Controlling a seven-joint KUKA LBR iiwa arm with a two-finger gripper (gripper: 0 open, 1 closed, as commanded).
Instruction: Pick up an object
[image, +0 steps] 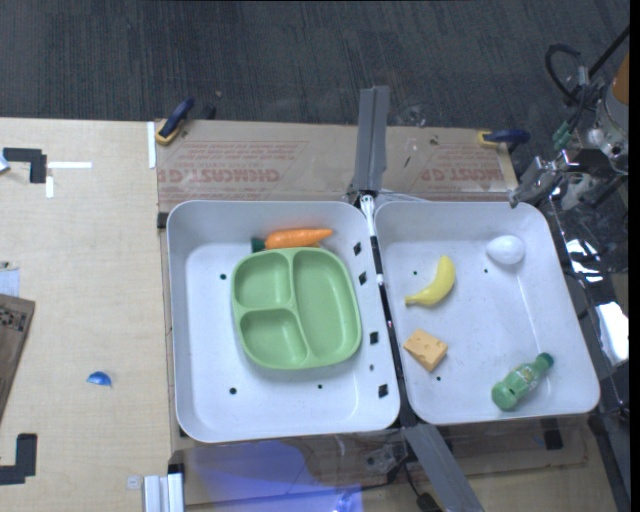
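The tool (535, 185), its state unclear, hovers beyond the right bin's (480, 405) far corner; the egg (505, 249) lies nearest.

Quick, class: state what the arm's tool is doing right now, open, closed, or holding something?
Tool: at the far right edge of the right bin, above its rim; open or closed cannot be told. Nothing visibly held.

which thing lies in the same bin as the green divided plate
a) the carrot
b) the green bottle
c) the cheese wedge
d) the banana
a: the carrot lies in the left bin, just beyond the far rim of the green divided plate, while the banana, the cheese wedge and the green bottle all lie in the right bin.
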